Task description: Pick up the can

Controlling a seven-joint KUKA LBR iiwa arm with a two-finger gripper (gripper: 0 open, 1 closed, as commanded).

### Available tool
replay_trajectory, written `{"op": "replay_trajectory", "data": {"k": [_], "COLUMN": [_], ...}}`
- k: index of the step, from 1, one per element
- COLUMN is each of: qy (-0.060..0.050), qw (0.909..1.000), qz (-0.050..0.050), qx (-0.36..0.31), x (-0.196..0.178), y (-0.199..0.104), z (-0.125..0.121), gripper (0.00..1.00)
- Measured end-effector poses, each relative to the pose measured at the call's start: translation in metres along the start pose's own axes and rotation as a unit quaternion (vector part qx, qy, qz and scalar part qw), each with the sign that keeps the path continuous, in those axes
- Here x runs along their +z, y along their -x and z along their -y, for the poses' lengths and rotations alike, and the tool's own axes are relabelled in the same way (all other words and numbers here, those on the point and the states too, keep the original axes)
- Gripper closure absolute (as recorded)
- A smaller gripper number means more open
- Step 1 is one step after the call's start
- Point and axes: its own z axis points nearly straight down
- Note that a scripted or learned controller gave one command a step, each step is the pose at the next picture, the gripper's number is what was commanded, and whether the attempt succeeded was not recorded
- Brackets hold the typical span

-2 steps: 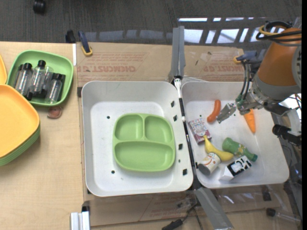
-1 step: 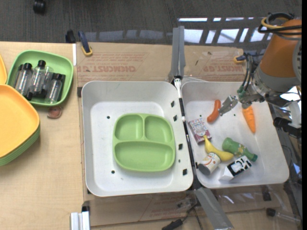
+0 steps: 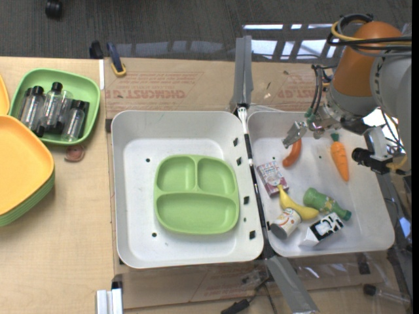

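Observation:
The can [image 3: 285,223] is small and white with a red mark. It lies on its side at the front left of the right bin [image 3: 366,241], touching the lower end of a yellow banana [image 3: 293,203]. My gripper [image 3: 305,131] hangs over the back of that bin, well behind the can. It is open with nothing between its fingers, and one grey finger [image 3: 292,135] points down at a small orange carrot piece [image 3: 294,151]. The arm's orange band [image 3: 363,48] is at the upper right.
The right bin also holds a whole carrot [image 3: 339,159], a pink packet [image 3: 270,176], a green bottle [image 3: 322,201] and a black-and-white box [image 3: 325,228]. A green divided plate [image 3: 196,195] sits in the left bin [image 3: 131,175]. Orange plates and a green tray of vials lie on the bench at left.

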Motion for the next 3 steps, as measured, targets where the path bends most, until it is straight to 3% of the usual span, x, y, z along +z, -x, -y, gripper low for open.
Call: {"op": "replay_trajectory", "data": {"k": [1, 2, 3], "qy": [0.000, 0.000, 0.001], "qw": [1.0000, 1.0000, 1.0000], "qz": [0.001, 0.001, 0.002], "qx": [-0.002, -0.002, -0.003], "x": [-0.0092, -0.0091, -0.0186], "y": [0.0002, 0.0000, 0.0006], "z": [-0.0004, -0.0004, -0.0008], "gripper": [1.00, 0.00, 1.00]}}
